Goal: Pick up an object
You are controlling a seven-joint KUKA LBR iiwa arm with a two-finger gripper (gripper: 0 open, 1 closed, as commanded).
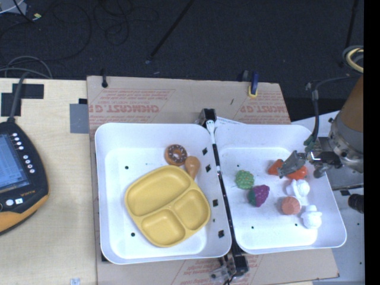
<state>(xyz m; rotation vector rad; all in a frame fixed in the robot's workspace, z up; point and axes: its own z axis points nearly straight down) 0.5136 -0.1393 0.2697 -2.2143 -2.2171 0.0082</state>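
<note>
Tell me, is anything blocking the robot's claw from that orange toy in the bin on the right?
Nothing visible is in the way. The gripper is already right at the orange toy, near the right bin's far side. The white toy and green toy sit nearby, off to the side.

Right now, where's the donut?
In the left bin, near its back wall: the donut sits just behind the yellow tray, touching or nearly touching a small brown piece beside it.

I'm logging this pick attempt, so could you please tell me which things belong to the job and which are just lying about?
Job: gripper, orange toy beside it, green toy, purple toy, white toys.
Lying about: yellow tray, donut, pendant.
</note>
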